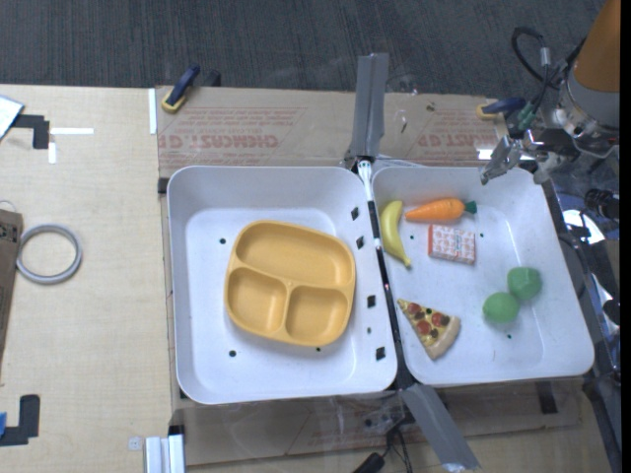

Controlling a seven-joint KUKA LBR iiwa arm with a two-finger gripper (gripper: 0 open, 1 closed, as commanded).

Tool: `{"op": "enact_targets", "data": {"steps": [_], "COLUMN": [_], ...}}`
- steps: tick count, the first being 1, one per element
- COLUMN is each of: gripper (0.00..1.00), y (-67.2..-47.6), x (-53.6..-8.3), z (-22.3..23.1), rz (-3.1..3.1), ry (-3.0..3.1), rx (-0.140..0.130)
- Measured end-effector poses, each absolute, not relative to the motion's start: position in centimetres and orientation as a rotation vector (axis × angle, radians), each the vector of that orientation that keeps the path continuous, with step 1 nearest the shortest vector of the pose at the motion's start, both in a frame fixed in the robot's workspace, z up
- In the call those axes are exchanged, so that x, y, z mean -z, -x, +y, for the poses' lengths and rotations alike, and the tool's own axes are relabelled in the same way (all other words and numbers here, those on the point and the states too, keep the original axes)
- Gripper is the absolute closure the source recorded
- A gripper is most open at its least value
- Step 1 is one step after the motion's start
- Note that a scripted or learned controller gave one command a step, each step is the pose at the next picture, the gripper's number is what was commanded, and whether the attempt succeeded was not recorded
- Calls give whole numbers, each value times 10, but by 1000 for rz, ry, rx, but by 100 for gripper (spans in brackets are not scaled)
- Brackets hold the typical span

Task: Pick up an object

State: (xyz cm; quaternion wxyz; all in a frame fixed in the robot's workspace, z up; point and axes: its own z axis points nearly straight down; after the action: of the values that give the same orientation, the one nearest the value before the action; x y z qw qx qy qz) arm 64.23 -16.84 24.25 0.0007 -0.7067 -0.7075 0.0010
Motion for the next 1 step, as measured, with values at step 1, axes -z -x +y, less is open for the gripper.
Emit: {"op": "enact_targets", "data": {"steps": [1], "gripper": [100], "y": [-643], "x": [-251], "z": [-169], "rz": [-2225], "ry": [2218], "rx": [-5]}}
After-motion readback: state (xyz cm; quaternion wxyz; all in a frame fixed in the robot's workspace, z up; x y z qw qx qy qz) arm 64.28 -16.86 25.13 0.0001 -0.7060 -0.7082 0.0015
